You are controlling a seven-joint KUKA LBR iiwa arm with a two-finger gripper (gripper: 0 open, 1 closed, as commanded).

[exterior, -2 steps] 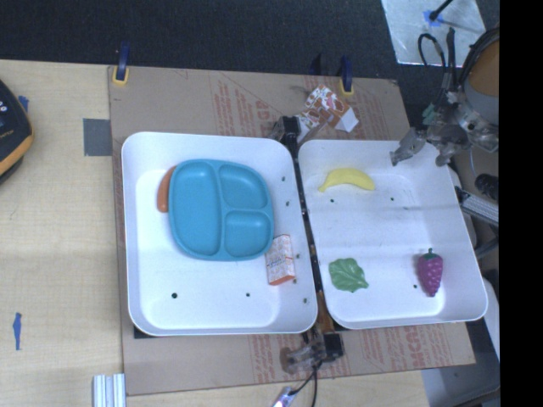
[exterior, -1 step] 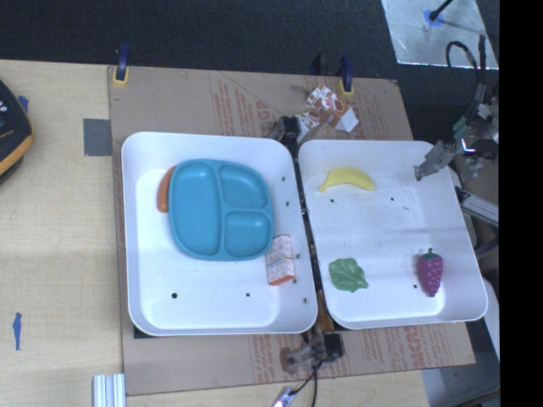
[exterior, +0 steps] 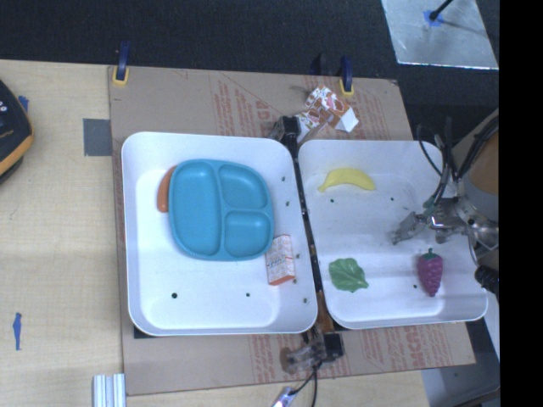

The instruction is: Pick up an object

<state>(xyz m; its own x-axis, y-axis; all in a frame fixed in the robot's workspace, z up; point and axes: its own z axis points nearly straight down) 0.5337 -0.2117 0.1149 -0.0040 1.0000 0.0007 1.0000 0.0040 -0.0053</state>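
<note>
Two shallow white bins sit side by side on a brown cardboard sheet point(exterior: 212, 91) on a pale wooden bench point(exterior: 51, 253).

The left white bin point(exterior: 144, 303) holds a blue plastic plate with three sections point(exterior: 221, 209). An orange sausage-shaped toy point(exterior: 162, 192) peeks out from under the plate at its 9 o'clock side. A small white and orange packet point(exterior: 281, 259) lies at the plate's 4 o'clock side, just touching its edge.

The right white bin point(exterior: 382, 312) holds three toy foods. A yellow plastic banana point(exterior: 346, 179) lies near the top, at about 11 o'clock in the bin. A green leafy toy point(exterior: 348, 275) lies at about 7 o'clock. A purple bunch of toy grapes point(exterior: 430, 271) with a small green stem lies at about 4 o'clock.

The robot's metal gripper point(exterior: 405, 230) comes in from 3 o'clock, low over the right bin. Its two thin fingers point(exterior: 412, 221) point toward 8 o'clock and are spread a little apart, with nothing between them. The grapes are just below the gripper, at its 5 o'clock side, not touching it. The banana is farther off, at its 10 o'clock side.

A crumpled white and orange wrapper point(exterior: 327, 108) lies on the cardboard above the bins at 12 o'clock.
</note>
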